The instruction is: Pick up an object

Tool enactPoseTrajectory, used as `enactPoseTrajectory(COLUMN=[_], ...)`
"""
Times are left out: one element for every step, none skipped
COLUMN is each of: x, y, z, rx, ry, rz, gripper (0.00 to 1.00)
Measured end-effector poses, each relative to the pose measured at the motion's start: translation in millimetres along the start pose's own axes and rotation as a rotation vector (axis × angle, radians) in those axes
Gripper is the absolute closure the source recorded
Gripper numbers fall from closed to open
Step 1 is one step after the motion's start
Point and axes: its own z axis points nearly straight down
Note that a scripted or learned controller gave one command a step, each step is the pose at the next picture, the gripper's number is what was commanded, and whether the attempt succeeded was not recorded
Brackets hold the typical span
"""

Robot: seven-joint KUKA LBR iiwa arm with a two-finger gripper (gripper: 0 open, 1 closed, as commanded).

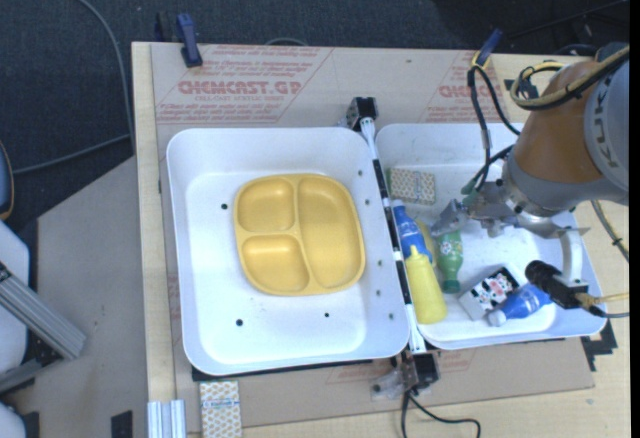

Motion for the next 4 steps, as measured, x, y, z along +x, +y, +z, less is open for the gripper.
enactPoseTrajectory(x=[8,19,20,27], y=[-14,49,-5,-68], z=[26,26,26,27], rx=[-0.006,-0.002,-0.002,0.0], ry=[-0.006,-0.002,-0.003,0.0], rz=[0.004,0.001,0.003,0.002], gripper=[0.0,0.0,0.0,0.0])
